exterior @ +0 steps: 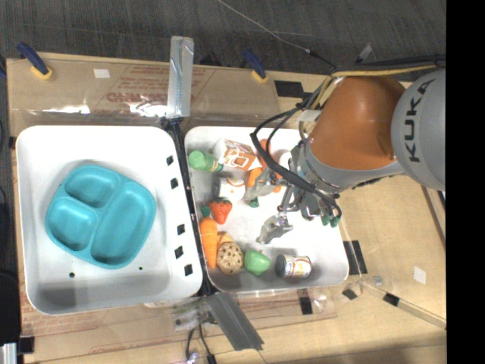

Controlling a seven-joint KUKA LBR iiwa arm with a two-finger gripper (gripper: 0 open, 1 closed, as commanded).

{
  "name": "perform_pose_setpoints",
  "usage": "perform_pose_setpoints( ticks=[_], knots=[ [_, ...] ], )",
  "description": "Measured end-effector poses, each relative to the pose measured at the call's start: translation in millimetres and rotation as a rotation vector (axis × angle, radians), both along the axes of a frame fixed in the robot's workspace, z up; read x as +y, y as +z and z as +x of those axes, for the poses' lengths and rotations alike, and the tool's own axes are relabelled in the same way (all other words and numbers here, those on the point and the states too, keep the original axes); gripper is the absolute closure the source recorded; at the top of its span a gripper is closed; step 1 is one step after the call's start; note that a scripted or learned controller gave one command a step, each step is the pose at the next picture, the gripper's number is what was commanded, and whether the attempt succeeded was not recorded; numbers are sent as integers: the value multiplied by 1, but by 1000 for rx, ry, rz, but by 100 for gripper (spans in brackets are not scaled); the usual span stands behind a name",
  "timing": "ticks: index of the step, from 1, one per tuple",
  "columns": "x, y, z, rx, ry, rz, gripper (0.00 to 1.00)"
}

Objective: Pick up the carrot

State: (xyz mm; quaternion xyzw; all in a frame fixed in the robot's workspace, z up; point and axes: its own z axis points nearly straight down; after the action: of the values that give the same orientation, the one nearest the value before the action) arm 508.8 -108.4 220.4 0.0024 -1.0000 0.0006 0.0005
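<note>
Long orange toy carrot [208,237] lying against left wall of right white bin [337,249], just beside red toy strawberry [220,210]. Silver two-finger gripper [274,229] hanging to right of carrot, fingers looking a little apart, holding nothing. Risk: carrot sitting tight to wall, so fingers maybe bumping wall or grabbing strawberry or round brown cookie [229,256]. Count: one carrot, two bins, one blue plastic tray [101,215].

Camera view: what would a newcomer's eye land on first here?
The orange band of the arm looms over the right bin, with the gripper hanging above the bin's middle. The teal divided plate sits alone in the left bin. The carrot lies by the right bin's left wall among toy foods.
</note>
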Motion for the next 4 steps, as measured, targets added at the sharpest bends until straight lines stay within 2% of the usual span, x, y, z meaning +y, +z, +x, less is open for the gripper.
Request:
perform_pose_setpoints(
  ticks=[1, 2, 3, 4],
  knots=[
    [-70, -113, 47, 11, 40, 4, 0],
    [-72, -129, 90, -1, 30, 2, 0],
    [-71, -117, 91, -5, 37, 0, 100],
    [-73, -34, 105, -10, 179, -2, 100]
  ],
)
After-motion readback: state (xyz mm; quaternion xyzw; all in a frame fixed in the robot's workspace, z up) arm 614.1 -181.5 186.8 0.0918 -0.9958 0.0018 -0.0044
